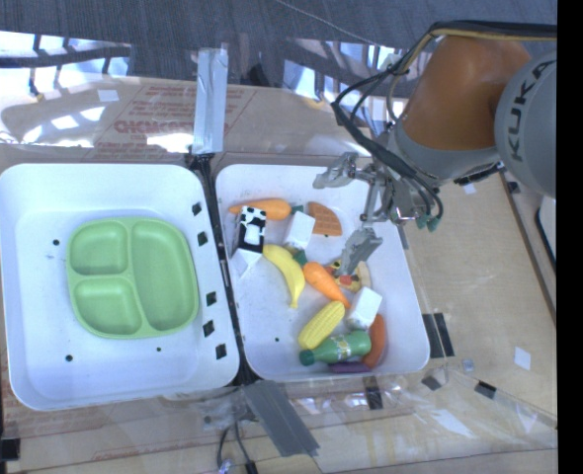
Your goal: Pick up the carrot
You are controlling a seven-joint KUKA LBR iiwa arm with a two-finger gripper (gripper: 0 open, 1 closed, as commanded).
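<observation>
Camera view: grey two-finger gripper point(359, 247) hangs low over the right-hand shallow white bin point(272, 354), tips just above the pile of toy food; can't tell from this angle whether it's open or closed, nothing visibly held. Target, the orange tapered plastic carrot point(324, 280), lies just below-left of the tips, close but apparently not between them. Long axis runs diagonally, upper-left to lower-right in frame; which end is the tip I can't resolve. Neighbours are tight: yellow plastic banana point(288, 273) just left of the carrot, white block point(365, 307) and yellow corn cob point(321, 324) below the tool, green bottle point(339, 349) further down. Green divided plate point(133, 276) sits well to the left in the left-hand white bin point(35, 363), irrelevant. For a clean pick, my read: shift tool slightly down-left to centre over the carrot's mid-body, rotate wrist so closure is across the diagonal, descend straight, avoid clipping the banana or white block.
</observation>
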